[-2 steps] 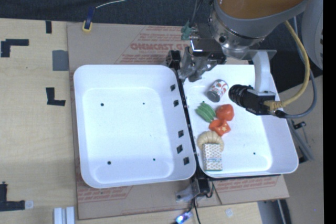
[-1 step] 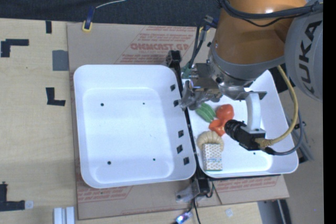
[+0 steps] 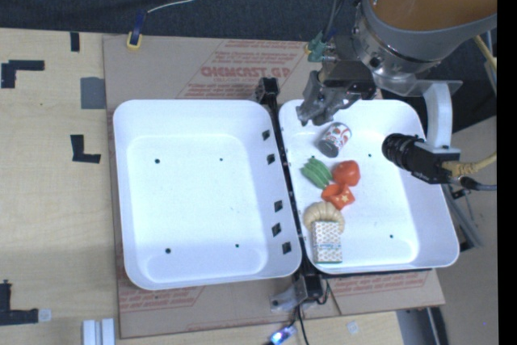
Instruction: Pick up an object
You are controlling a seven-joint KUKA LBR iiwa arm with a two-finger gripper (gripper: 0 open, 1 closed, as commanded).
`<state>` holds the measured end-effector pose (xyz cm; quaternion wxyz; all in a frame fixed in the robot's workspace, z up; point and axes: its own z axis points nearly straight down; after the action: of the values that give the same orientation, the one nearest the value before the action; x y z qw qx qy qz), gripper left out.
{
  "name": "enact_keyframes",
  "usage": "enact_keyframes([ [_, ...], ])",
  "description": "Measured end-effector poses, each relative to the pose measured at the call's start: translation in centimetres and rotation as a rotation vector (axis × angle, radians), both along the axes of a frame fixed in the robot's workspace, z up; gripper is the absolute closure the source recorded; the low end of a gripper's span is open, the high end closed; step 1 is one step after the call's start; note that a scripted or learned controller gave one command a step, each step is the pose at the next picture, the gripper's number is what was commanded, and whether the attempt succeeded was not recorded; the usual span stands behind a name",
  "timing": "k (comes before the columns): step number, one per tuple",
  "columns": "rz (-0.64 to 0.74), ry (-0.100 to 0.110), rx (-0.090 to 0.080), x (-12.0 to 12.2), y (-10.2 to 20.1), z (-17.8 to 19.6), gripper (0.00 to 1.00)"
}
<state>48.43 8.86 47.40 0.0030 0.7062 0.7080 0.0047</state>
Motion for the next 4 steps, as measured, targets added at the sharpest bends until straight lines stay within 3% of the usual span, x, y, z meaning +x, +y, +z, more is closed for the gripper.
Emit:
enact_keyframes([
  [1, 0.001, 0.012, -0.003, -0.1, 3.2, -0.7, 1.0],
  [2, -0.002, 0.025, -0.007, -0.2, 3.1, -11.9, 1.0],
  [3, -0.002, 0.004, -0.001, 0.0, 1.1, -3.8, 1.0],
  [4, 0.0, 0.014, -0.004, -0.1, 2.7, -4.8, 1.0],
])
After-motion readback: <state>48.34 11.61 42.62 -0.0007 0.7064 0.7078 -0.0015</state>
